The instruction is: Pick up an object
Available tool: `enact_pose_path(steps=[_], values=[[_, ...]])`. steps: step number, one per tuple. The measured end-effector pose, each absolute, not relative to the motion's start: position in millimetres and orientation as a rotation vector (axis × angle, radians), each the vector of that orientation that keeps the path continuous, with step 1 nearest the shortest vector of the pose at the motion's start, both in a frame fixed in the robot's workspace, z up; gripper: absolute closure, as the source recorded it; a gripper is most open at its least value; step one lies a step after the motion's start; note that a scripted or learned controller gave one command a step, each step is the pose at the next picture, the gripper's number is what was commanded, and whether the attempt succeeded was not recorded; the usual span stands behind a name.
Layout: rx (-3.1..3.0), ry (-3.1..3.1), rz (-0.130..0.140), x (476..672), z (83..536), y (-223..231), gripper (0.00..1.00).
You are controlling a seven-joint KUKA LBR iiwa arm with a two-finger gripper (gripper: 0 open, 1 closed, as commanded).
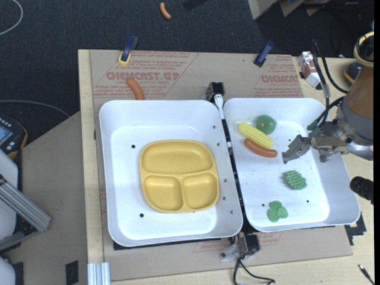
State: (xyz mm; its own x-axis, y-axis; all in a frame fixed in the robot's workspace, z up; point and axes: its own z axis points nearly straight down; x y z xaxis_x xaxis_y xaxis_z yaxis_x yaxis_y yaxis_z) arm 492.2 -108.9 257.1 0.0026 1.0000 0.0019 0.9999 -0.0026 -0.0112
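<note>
White plastic bins sit side by side; the right bin (338,209) holds a yellow corn cob (255,134), a hot dog (260,149), a green round fruit (265,123) and 2 green leafy pieces (295,180); the gripper (295,150) hovers beside the hot dog, its fingers spread and holding nothing; no object is lifted yet, so descent, closing and lifting all remain.

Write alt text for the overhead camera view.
A grey robot arm's end effector hovers over the right shallow white bin, beside a yellow toy corn cob, orange toy sausage, round green toy and two green leafy toys. The left white bin holds a yellow three-compartment plastic plate.
</note>
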Motion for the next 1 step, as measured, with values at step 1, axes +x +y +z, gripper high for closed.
enact_pose_path(steps=[1], values=[[-2.221, -2.222, -0.001, 494.4, 262.4, -108.8, 0.00]])
